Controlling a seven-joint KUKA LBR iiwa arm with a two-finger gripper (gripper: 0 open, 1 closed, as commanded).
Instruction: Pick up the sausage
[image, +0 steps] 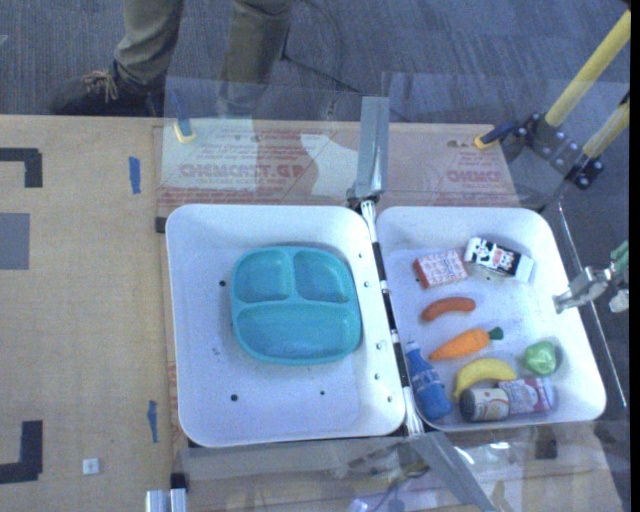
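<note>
The sausage (447, 308) is a small reddish-brown link lying flat near the middle of the right bin (540, 235). It lies just below a red-and-white box (440, 268) and above an orange carrot (465, 344). My gripper (588, 288) pokes in at the view's right edge, over the right bin's right rim. It is well to the right of the sausage and apart from it, with nothing seen in its hold.
The right bin also holds a black-and-white carton (497, 258), a banana (483, 374), a green fruit (540, 357), a blue bottle (428, 383) and a can lying on its side (507, 400). A teal divided plate (296, 303) sits in the left bin (200, 380).
</note>
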